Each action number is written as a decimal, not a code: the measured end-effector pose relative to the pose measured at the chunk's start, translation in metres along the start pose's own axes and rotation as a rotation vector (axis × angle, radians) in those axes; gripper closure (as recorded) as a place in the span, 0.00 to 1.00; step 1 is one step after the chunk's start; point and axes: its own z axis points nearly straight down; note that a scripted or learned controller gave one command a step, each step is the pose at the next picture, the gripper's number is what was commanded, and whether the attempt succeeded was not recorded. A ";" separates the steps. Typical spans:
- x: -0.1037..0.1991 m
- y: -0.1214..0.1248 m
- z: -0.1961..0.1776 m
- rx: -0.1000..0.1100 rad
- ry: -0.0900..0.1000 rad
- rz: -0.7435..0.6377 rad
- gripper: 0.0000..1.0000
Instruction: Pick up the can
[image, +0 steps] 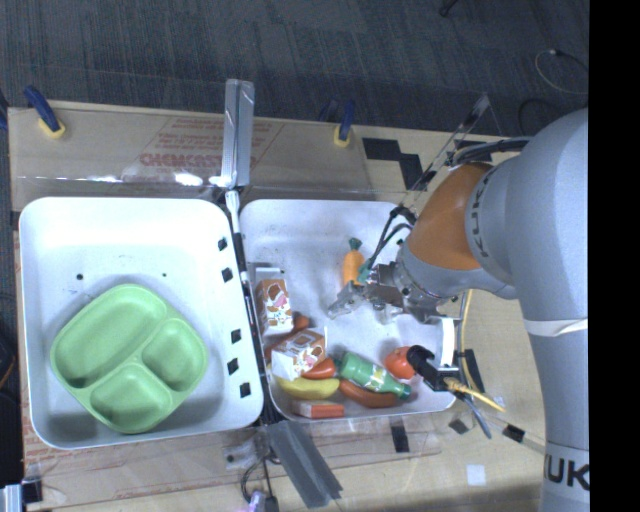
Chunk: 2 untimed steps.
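Observation:
The can (273, 305), with a red and white printed label, lies near the left wall of the right bin (300, 225). My gripper (362, 303) hangs over the middle of that bin, to the right of the can and just below a small carrot (352, 266). It is open, with bare bin floor between its silver fingers (341, 299). A clear gap separates it from the can.
Along the right bin's front edge lie a small printed carton (300, 350), a banana (305, 386), a green bottle (370, 375), a red tomato (399, 362) and a sausage (366, 398). The left bin (60, 240) holds a green divided plate (128, 357).

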 end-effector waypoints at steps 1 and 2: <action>0.028 -0.014 -0.009 0.004 0.001 0.126 0.00; 0.028 -0.015 -0.014 0.012 0.001 0.122 1.00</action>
